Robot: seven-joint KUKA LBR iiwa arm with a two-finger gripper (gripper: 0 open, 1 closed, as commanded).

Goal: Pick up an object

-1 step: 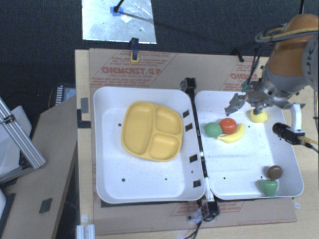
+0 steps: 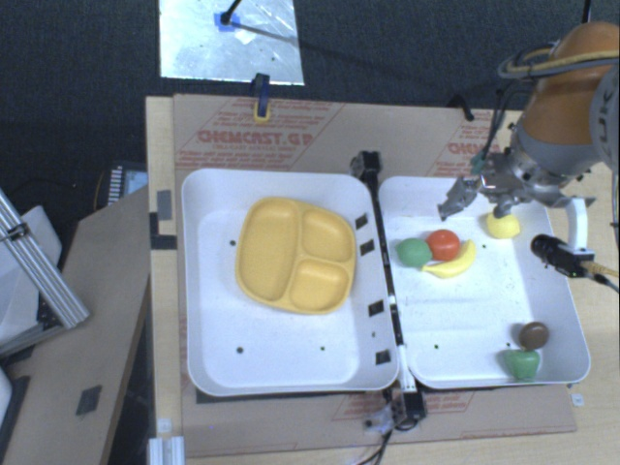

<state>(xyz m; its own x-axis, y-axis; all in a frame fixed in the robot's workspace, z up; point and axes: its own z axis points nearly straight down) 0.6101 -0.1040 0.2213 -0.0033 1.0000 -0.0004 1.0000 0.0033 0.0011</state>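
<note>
Camera view shows the claw (image 2: pixel 481 194) spread open and holding nothing above the right bin — just beside it lies a small yellow lemon (image 2: pixel 503 226), likely light, smooth, rigid; grip across its middle.

The bench (image 2: pixel 160 260) is tan and carries a brown cardboard sheet (image 2: pixel 291 134) printed with red lettering. Two shallow white bins sit side by side on that sheet, touching along a black clipped seam (image 2: pixel 380 260). The left bin (image 2: pixel 208 356) takes up the middle of the bench; the right bin (image 2: pixel 562 356) reaches toward its right edge. A yellow clamp (image 2: pixel 262 100) grips the sheet's far edge.
</note>
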